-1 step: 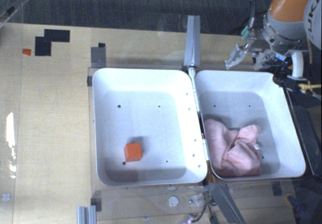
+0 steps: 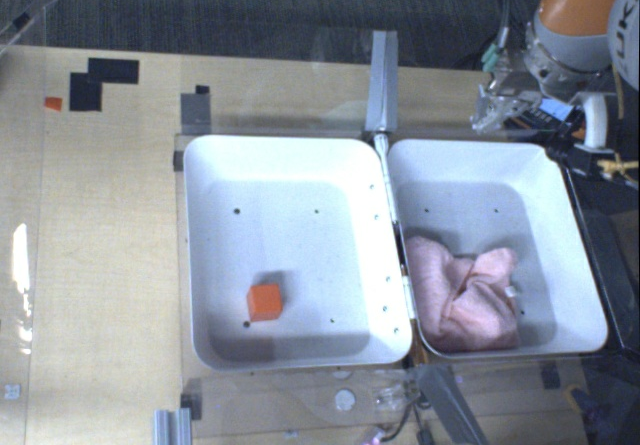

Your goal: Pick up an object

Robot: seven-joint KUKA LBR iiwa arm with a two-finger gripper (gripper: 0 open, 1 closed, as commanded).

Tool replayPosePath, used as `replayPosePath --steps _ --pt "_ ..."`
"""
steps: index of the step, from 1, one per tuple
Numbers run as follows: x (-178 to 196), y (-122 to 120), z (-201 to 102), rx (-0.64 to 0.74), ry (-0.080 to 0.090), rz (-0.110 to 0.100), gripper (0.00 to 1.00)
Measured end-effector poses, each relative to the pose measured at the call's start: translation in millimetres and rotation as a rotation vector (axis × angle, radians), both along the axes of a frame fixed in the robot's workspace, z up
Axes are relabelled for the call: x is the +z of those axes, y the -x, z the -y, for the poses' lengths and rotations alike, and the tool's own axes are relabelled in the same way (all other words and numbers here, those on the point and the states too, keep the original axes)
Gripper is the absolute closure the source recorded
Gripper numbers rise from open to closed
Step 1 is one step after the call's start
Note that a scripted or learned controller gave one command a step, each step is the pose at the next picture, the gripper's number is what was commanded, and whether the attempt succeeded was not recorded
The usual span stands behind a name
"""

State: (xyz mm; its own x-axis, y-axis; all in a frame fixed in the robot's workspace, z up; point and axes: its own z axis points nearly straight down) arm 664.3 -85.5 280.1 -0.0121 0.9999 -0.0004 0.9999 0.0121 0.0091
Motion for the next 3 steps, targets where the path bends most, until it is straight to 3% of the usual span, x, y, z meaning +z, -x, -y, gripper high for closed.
replayPosePath --steps 1,2,3 --pt "0 0 0 0.0 0.0 0.0 0.0" --pt "-95 53 -34 0.011 -0.001 -0.006 0.0" --pt "-74 34 -94 -0.29 -0.004 -0.004 0.0"
